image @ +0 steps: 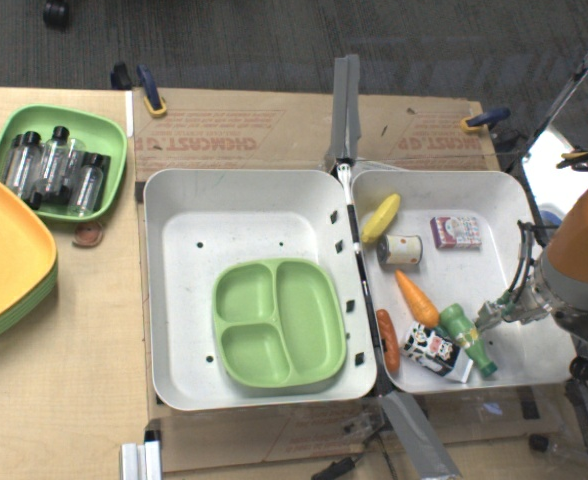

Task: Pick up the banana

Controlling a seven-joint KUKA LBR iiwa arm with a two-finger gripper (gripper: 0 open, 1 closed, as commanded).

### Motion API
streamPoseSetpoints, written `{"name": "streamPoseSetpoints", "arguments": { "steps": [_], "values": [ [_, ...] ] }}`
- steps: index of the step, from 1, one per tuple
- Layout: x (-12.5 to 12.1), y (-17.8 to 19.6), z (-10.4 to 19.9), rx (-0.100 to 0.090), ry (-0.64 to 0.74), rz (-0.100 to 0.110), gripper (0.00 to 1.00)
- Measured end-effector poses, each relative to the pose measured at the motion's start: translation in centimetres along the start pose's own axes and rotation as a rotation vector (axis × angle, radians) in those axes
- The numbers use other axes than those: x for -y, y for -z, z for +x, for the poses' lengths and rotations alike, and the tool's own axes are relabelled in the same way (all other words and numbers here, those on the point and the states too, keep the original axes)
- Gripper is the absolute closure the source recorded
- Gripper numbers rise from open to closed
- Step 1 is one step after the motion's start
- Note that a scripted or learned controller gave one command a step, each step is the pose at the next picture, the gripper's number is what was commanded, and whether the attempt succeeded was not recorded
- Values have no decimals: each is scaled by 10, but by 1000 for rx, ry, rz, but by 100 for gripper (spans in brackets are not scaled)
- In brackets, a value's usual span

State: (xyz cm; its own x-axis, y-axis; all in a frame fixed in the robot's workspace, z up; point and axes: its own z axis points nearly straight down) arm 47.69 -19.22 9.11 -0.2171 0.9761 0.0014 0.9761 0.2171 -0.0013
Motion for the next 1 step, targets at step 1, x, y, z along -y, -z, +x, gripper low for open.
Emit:
{"name": "streamPoseSetpoints", "arguments": {
  "steps": [1],
  "values": [
    [-60, 36, 18, 1, -222, 0, 100]
  ]
}}
